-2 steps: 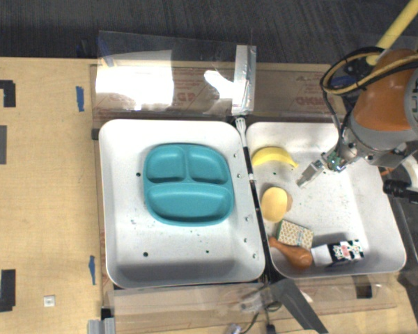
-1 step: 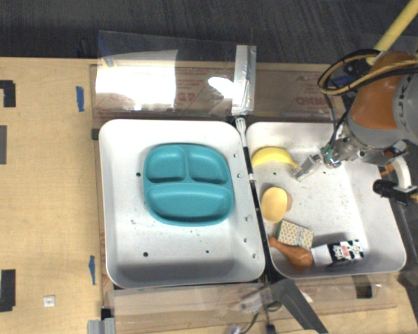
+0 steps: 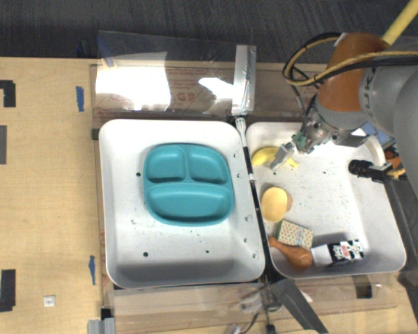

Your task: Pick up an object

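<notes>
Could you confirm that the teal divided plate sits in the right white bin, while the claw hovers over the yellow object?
Not quite: the camera view shows the teal divided plate in the left white bin, not the right; the claw is over the yellow object.

1. Dark grey carpet runs along the top.
2. A pale wooden bench carries black tape marks and blue tape strips.
3. Glare falls on a clear plastic sheet.
</notes>
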### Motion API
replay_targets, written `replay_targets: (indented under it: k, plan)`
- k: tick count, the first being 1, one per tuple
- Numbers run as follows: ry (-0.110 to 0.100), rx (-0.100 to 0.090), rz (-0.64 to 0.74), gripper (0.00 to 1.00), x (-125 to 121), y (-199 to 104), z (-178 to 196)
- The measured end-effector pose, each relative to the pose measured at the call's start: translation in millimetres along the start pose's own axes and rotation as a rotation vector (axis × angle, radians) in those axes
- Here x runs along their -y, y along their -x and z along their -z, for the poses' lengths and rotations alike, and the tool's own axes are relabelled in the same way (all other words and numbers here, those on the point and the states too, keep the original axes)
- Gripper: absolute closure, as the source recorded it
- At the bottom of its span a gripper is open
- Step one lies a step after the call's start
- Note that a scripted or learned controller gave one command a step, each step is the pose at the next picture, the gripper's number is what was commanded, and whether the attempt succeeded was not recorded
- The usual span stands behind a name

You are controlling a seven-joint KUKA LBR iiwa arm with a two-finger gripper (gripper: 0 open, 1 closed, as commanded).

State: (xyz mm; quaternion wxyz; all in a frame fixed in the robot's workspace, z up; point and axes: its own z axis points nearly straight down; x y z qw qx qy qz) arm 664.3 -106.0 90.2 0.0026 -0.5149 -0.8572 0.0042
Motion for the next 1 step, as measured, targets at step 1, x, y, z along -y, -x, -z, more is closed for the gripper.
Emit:
replay_targets:
  k: [1]
  plan:
    - [0.008, 0.004, 0.003, 1.00, -2.7, -0.6, 11.4]
